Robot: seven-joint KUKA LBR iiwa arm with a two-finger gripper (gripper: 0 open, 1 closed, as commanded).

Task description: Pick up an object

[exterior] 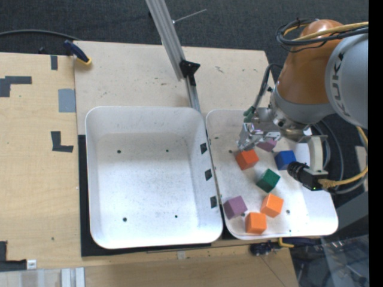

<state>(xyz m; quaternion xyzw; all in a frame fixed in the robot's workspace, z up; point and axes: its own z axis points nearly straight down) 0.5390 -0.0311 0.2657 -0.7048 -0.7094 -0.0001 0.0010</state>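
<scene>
End effector (254, 137) hangs low over the far part of the right bin (311, 220), and I cannot tell how it is set. From here I judge it is lining up on the red-orange cube (246, 158), which lies just near of it, close to touching. A blue cube (285, 158) and green cube (269, 179) sit to its right.

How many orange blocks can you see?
3, all in the right bin: one just below the gripper, and two near the front, one beside the other. The arm may hide more.
</scene>
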